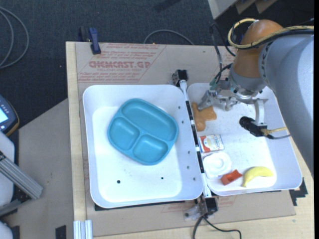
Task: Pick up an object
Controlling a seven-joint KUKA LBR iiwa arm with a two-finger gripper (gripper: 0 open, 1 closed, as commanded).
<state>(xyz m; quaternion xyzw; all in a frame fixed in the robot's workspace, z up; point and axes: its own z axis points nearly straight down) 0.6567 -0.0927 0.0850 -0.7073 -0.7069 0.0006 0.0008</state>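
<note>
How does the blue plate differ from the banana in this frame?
The blue plate lies in the left bin; the banana lies in the right bin. The plate is blue, broad and divided into compartments; the banana is yellow, small and curved. Both lie apart from the gripper.

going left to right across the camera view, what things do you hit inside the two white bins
Blue three-compartment plastic plate in the left bin → orange-tan bread-like piece → round white lid-like disc → small red block → yellow toy banana.
</note>
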